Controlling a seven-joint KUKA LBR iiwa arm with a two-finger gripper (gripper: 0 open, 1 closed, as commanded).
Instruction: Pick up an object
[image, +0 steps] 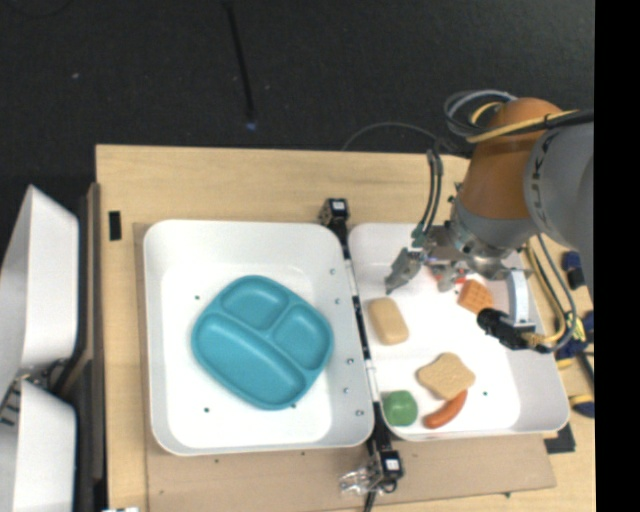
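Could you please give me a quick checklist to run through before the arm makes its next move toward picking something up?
1. Hand over the right bin: ok.
2. Hand holding anything: not ok, nothing shows between its fingers.
3. Nearest target, the tan bread roll, lying free of its neighbours: ok.
4. Toast slice and red sausage apart: not ok, they touch.
5. Green piece graspable: cannot tell, it sits near the bin wall.
6. Teal divided plate out of the path, in the left bin: ok.
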